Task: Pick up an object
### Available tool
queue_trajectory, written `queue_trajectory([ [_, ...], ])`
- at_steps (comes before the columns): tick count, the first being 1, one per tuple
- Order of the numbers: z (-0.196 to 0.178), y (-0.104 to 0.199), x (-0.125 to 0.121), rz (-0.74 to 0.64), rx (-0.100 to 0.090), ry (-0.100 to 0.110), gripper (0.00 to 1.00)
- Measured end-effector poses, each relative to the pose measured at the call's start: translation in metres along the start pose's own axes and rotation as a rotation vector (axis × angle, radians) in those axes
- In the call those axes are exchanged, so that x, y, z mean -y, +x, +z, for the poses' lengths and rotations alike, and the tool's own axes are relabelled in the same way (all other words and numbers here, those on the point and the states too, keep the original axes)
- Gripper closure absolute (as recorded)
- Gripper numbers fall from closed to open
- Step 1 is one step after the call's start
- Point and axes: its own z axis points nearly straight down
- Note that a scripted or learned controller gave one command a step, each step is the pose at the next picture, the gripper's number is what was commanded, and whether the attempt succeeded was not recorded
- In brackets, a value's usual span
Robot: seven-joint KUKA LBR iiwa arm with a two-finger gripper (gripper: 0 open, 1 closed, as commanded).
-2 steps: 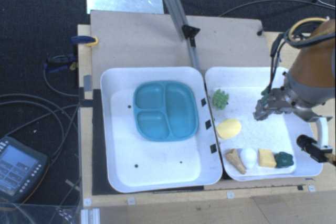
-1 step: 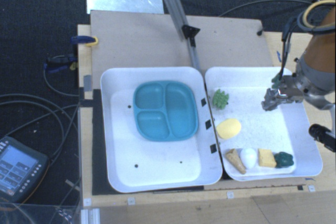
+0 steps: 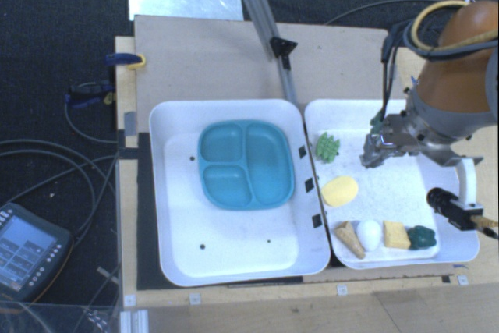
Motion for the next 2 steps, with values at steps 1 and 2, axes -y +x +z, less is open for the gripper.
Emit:
queue_trajectory([
  [1, 0.014, 0.051, 0.012, 0.0, 0.0, 0.002, 1.0],
  [2, 0.015, 0.101, 0.013, 0.0, -0.001, 0.001, 1.0],
])
